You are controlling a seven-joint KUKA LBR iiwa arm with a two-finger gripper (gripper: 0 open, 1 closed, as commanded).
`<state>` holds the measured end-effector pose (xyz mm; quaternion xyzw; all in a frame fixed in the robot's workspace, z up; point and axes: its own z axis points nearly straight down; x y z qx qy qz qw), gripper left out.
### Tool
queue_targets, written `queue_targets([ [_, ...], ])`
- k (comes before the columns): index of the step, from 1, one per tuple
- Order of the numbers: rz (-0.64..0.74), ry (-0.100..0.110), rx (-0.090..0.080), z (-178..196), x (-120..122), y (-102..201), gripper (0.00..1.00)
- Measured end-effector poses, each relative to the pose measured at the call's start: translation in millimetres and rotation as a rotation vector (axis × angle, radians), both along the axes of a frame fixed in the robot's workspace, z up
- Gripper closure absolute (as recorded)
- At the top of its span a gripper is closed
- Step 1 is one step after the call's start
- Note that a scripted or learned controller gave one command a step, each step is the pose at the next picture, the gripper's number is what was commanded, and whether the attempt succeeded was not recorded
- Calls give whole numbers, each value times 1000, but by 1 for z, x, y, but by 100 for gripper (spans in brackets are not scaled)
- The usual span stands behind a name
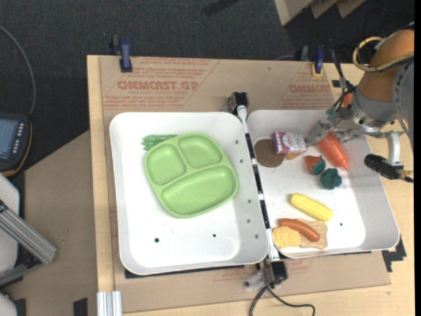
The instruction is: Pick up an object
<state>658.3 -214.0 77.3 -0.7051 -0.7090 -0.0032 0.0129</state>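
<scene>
Two white bins on my bench, largest first: left bin [131,229] carries a green divided tray [191,174] with a small green leafy piece [156,140] touching its upper-left edge. Right bin [368,232] has all the small toy food. My arm [388,71] comes in from the right, orange band up top, and the gripper [327,131] sits low at the bin's upper middle, just beside the orange carrot [334,150] and the purple-white carton [289,142]. Fingers: can't tell how wide, too small and dark at the tip, and I see nothing clearly between them. Likely target is the carrot, lying tilted, touching or nearly touching the fingertip area. Brown disc [268,153] left of the carton, green broccoli piece [330,177] below the carrot, yellow corn [311,207] lower, hot dog on toast [300,232] at the near edge. To do this well I'd centre across the carrot's narrow width, keep off the carton, go down to the bin floor before closing, then lift straight.
</scene>
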Motion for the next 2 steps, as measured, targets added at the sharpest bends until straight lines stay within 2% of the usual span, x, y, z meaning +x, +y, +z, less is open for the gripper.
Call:
queue_targets([
  [1, -3, -16, -24, 19, 1, -9, 100],
  [2, 0, -10, -21, 7, 9, 45, 100],
])
